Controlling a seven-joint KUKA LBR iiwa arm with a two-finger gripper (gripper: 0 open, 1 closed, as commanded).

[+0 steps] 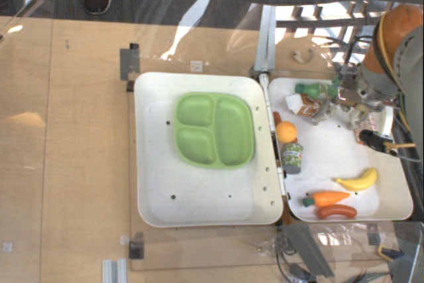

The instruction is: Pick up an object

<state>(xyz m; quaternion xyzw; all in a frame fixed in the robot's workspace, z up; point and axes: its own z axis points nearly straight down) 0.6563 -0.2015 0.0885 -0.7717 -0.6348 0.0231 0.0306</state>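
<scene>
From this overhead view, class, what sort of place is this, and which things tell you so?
Probably a robotics lab set up for grasping trials: a grey arm with an orange band reaches over two white bins, one holding toy food such as a banana and a carrot.

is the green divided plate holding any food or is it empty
Empty: the green plate in the left bin shows three bare compartments.
</scene>
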